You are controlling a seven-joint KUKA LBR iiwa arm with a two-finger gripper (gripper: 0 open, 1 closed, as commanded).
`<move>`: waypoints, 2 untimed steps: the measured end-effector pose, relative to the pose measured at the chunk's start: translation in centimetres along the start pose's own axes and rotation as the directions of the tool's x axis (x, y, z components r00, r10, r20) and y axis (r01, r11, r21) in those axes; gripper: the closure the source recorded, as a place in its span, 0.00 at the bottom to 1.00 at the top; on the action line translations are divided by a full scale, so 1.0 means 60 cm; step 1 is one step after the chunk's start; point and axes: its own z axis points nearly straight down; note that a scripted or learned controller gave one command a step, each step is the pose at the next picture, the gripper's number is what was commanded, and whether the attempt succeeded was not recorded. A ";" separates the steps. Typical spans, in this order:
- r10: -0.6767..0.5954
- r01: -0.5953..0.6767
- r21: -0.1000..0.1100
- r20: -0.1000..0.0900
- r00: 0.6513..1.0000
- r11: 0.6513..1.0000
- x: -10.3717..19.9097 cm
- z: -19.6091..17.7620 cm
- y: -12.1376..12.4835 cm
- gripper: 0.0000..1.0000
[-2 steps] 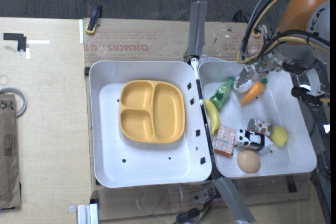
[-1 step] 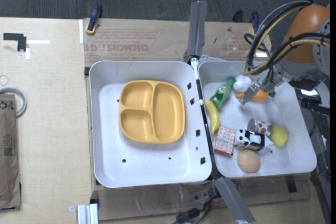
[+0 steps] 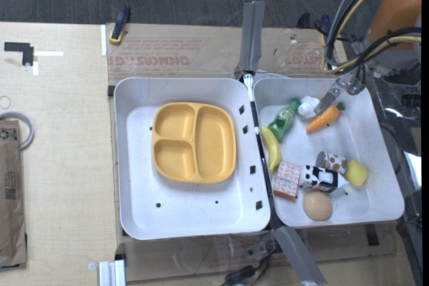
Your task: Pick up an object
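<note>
Nearest the lens, at the front of the right bin, sits a brown egg-shaped ball, with a small red-and-white box, a black-and-white toy and a yellow lemon just behind it, all well short of the fingers. The fingers hang at the far end of that bin, right over the carrot, their grey tip at or touching its leafy end. Whether they are apart or together I cannot tell from here.

The carrot lies flat on the bin floor, its long axis on a slant: the pointed orange end aims away from the fingers toward the banana, the green top sits under them. A green bottle and a white lump lie just beside the fingers, on the side toward the divider.

This looks like the reach-and-descend step, with nothing lifted yet. Next, I judge, the fingers need to straddle the carrot across its narrow width, not along its length, then close and rise.

Over in the left bin, a yellow divided plate sits well apart from everything.
</note>
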 end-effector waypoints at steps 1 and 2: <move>0.002 -0.002 0.000 0.000 1.000 1.000 -0.017 0.102 -0.025 0.00; -0.156 0.156 0.000 0.000 0.988 0.988 -0.044 0.105 -0.060 0.00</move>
